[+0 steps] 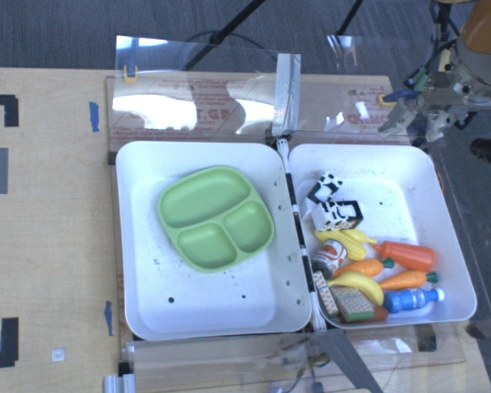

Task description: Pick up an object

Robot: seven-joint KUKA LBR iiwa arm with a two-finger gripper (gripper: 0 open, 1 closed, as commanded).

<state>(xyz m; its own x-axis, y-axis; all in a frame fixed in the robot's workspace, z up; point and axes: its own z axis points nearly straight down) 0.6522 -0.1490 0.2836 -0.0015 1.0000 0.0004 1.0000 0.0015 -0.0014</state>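
Where bins meet, smooth green plate (pixel 216 217), glossy toys (pixel 375 268).

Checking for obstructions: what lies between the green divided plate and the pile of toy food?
In the camera view, between the green plate and the toy food pile lie bare white bin floor and the two bins' adjoining rims.

Arm at upper right, gripper (pixel 430 119) pointing down-left, wrist partly cropped, apparently holding nothing
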